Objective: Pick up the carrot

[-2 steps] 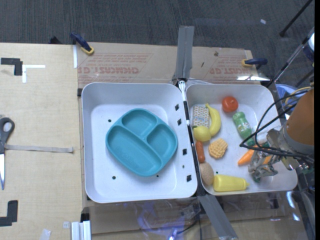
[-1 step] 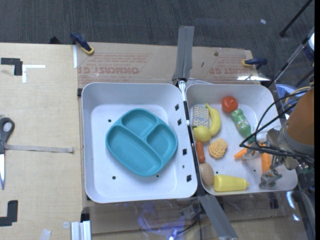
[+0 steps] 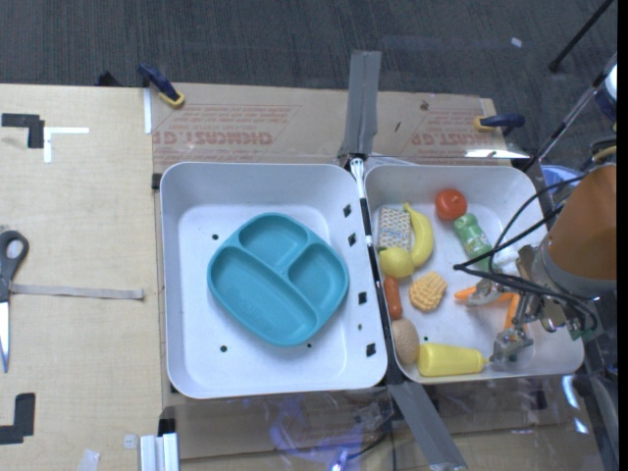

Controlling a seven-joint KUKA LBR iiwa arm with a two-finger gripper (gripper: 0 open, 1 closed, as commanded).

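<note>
A single fixed camera looks down from above the pale wooden surface (image 3: 74, 263), tilted at a slant so that dark carpet fills the top of the frame and the near edge of the surface sits at the bottom. It stands far enough back to take in both shallow white plastic bins: the left bin (image 3: 186, 361) near the middle, the right bin (image 3: 432, 170) toward the right edge. The grey arm with its orange band (image 3: 589, 229) enters from the right side.
</note>
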